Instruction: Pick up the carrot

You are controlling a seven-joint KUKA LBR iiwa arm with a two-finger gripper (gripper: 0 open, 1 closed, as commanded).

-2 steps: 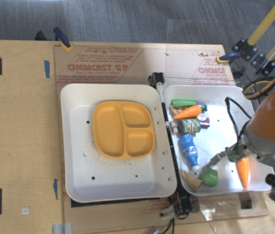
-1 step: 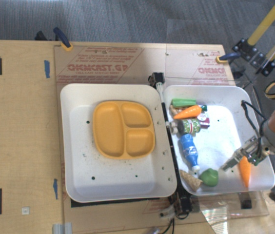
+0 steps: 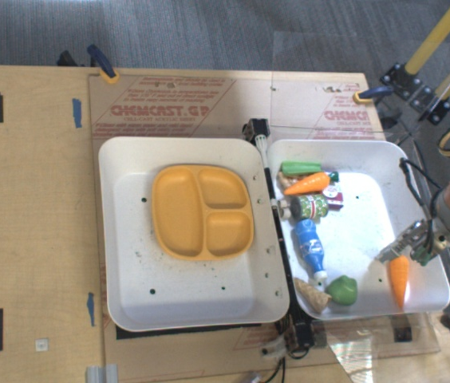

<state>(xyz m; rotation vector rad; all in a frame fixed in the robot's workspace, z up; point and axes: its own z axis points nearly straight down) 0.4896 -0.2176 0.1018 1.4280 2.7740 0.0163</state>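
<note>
Green pepper (image 3: 342, 290) sits at right bin's (image 3: 369, 313) near edge, blue bottle (image 3: 310, 246) beside it. Carrot (image 3: 399, 280) hangs near the right edge, top pinched between gripper (image 3: 404, 250) fingers. Second carrot (image 3: 307, 183) lies by far-left corner.

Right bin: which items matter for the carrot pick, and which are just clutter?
Job: end effector, carrot beside it, second carrot towards the far rim.
Lying about: green-labelled bottle, blue bottle, round green item, yellow divided plate.
</note>
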